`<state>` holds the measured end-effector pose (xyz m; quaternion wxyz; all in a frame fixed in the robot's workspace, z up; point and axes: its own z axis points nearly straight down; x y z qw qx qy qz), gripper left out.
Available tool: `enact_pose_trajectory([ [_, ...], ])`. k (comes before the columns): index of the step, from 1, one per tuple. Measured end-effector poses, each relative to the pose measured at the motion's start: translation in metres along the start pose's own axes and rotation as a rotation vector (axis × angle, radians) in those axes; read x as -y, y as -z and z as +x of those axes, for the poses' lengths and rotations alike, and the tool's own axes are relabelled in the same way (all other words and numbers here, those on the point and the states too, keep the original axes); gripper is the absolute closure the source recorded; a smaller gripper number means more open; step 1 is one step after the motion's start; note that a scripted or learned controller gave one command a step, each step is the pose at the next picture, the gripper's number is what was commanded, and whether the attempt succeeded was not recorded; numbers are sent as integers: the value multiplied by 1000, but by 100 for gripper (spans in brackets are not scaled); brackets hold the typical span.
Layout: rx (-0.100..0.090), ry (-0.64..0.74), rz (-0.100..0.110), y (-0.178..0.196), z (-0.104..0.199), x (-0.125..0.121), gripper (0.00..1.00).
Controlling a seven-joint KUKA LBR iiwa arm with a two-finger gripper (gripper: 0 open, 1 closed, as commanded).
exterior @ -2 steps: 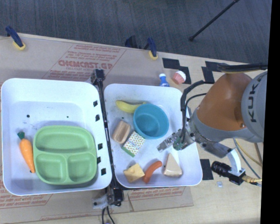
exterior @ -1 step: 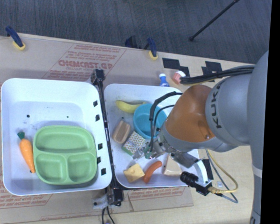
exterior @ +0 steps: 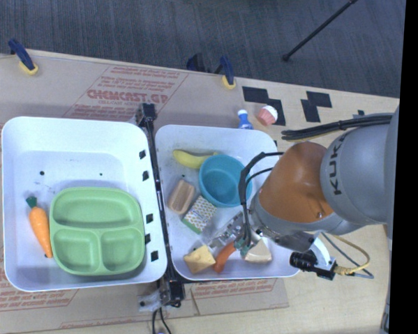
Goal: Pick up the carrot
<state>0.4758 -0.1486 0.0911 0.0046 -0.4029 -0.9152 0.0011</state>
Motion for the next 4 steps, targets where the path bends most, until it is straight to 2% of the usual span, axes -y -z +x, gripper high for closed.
enact_pose_trajectory([
  [1,14,409,0,89,-49,43,100],
  [2,4,295,-3,66,-1,-10,100],
  [3,7,292,-3,101,70,-65,100],
  [4,11,585,0,141,7,-23,100],
])
